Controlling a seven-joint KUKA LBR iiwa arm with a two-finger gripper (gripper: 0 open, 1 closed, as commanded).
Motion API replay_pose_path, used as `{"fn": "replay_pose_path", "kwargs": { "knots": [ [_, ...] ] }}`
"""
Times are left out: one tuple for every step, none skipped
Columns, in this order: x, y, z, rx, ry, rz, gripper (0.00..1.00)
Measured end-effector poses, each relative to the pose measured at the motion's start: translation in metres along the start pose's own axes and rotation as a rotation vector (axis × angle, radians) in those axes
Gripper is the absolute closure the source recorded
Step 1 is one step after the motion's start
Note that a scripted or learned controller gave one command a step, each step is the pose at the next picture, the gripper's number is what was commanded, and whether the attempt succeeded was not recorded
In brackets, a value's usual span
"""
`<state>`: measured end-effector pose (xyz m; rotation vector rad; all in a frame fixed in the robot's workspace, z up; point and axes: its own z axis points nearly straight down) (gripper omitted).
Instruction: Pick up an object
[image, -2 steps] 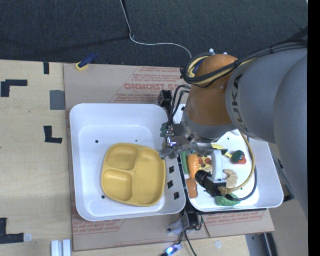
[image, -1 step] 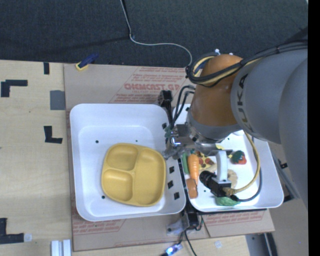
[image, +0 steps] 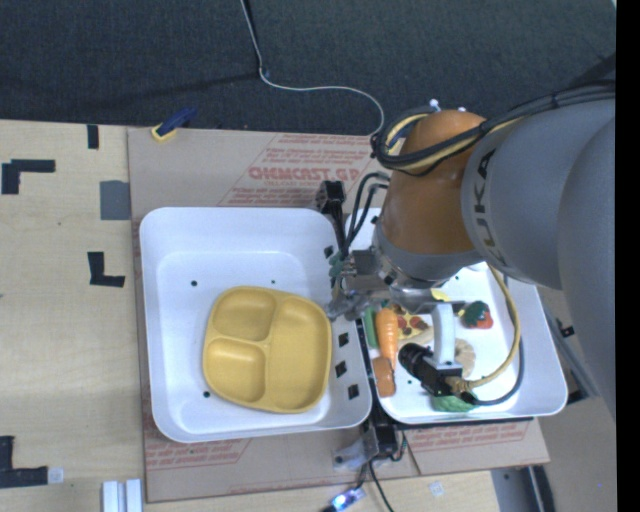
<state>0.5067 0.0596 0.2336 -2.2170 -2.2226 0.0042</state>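
1. Several toy foods lay in the right bin (image: 540, 400), and any of them could serve as the object to pick. An orange carrot (image: 384, 335) lay lengthwise against the bin wall that faces the left bin (image: 170, 300). A small red-and-green piece (image: 478, 317) sat across the bin to the carrot's right. A green piece (image: 452, 403) lay below and to the right of the carrot's lower end.
2. To the carrot's left, past the two bin walls, a yellow divided plate (image: 268, 348) rested flat in the left bin, well apart from the arm's working end.
3. The gripper (image: 402, 303) hung low over the right bin, just beside the carrot's upper end. The wrist and its orange band covered it from above, so I could not tell whether it was open, closed, or clamped on anything.
4. The step in hand looked like the reach or grasp attempt on something next to the carrot. No toy was seen raised off the bin floor, so the pick could not be counted as done.
5. The next move probably called for a firm closure on one piece alone, the carrot or its close neighbour, followed by a straight lift. With the carrot so near the wall, one side of the gripper had little room to come down there, and the crowded toys could be nudged aside instead of caught.
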Motion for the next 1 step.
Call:
{"fn": "replay_pose_path", "kwargs": {
  "knots": [
    [0.0014, -0.0115, 0.0111, 0.002, -0.001, 0.002, 1.00]
  ]
}}
